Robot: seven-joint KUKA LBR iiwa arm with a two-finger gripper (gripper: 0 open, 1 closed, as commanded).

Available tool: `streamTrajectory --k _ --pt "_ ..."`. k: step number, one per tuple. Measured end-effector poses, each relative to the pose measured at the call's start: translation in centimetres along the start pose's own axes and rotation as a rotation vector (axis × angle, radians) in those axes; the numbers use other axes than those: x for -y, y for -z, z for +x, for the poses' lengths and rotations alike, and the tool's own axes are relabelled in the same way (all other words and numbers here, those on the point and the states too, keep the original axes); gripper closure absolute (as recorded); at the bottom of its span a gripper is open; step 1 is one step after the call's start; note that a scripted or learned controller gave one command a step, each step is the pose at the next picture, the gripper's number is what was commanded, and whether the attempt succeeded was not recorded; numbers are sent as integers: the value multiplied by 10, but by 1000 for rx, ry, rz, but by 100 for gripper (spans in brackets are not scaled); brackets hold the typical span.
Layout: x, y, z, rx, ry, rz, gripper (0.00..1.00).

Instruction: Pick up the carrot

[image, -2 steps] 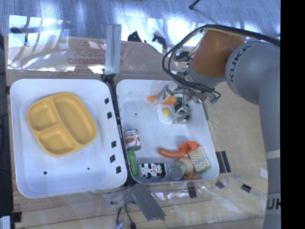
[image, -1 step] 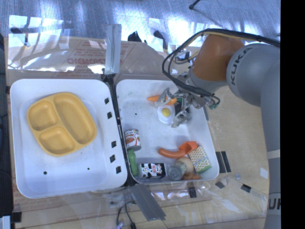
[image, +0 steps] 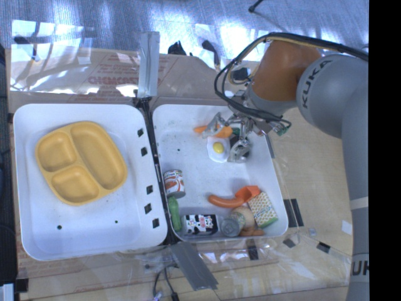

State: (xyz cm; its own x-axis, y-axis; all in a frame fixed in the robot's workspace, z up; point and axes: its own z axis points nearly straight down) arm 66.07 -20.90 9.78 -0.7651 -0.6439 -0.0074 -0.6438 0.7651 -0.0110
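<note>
My arm comes in from the right and hangs over the far part of the right bin [image: 188, 121], with my gripper [image: 238, 140] pointing down just beside the fried egg [image: 217, 148]. The carrot [image: 213, 130], a small orange piece with a green end, lies at the far wall of this bin, immediately to the camera's left of my fingertips and slightly farther back; it looks to be touching or nearly touching my tooling. Its long axis runs roughly left to right across the bin, tilted a little. How my jaws stand I cannot tell: cables and metal parts hide them, and I see nothing plainly between them. I judge the coming move needs a short shift towards the far-left, with the jaws set across that long axis.

The left bin [image: 25, 231] holds one yellow divided plate [image: 80, 162], its three compartments bare. The right bin holds, besides carrot and egg, a near-side cluster: a small can [image: 174, 183], a green piece [image: 174, 214], a black-and-white carton [image: 200, 223], an orange-red sausage-like piece [image: 229, 199], a waffle-patterned block [image: 263, 209] and a round greyish item [image: 232, 226].
</note>
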Motion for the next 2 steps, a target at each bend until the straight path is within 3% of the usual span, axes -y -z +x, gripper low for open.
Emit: streamTrajectory --k 2 --pt "-4 -1 6 -4 169 -6 0"
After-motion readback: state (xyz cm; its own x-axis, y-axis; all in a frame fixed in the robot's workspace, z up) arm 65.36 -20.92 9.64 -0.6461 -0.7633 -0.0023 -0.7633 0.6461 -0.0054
